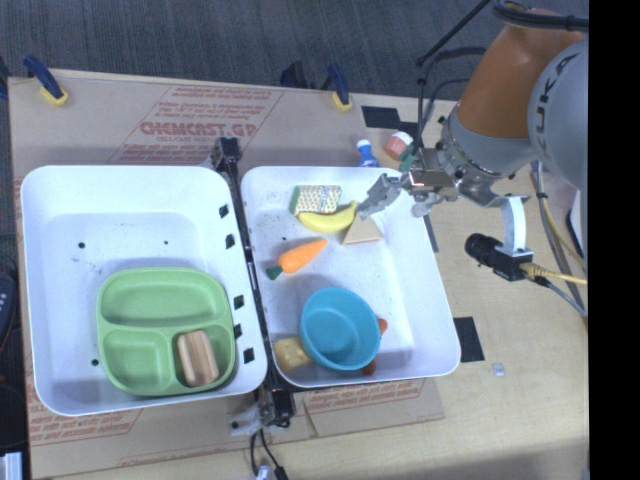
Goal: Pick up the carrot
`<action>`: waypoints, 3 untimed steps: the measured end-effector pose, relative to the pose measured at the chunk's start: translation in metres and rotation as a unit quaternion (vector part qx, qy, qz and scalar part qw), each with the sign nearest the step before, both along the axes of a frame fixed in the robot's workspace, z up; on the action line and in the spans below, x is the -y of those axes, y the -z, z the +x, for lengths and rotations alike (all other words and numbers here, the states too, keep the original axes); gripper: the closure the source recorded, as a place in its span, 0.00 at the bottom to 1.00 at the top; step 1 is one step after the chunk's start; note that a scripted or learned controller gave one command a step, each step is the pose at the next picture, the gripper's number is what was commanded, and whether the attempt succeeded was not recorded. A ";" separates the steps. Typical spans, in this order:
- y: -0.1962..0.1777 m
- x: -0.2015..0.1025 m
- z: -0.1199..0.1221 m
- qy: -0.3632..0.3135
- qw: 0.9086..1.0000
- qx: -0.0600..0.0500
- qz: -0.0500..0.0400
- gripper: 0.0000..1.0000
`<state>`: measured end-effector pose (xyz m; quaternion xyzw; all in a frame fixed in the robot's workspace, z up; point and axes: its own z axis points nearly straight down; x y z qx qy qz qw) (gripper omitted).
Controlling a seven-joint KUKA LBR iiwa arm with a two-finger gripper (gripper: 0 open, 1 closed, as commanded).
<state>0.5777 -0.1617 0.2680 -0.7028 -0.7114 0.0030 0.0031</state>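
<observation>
The carrot (300, 256), orange with a green tip, lies on its side in the middle of the right bin (425, 288), pointing toward the divider. My gripper (376, 198) hangs over the bin's upper right part, above a tan wedge (366, 231) and beside the end of a banana (328, 220). It is up and to the right of the carrot, well apart from it, and holds nothing that I can see.
A yellow-green block (317, 199) sits behind the banana. A blue bowl (340, 329) stands in front of the carrot, with small food pieces (290, 352) at its base. The left bin (60, 208) holds a green divided plate (150, 313) with a brown roll (196, 358). Small bottles (385, 149) stand behind the right bin.
</observation>
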 end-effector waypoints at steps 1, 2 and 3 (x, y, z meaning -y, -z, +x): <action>0.153 -0.038 0.010 -0.004 1.000 0.009 -0.002 0.00; 0.174 -0.070 -0.005 0.023 1.000 0.004 -0.001 0.00; 0.177 -0.054 -0.066 -0.143 0.990 0.000 0.002 0.00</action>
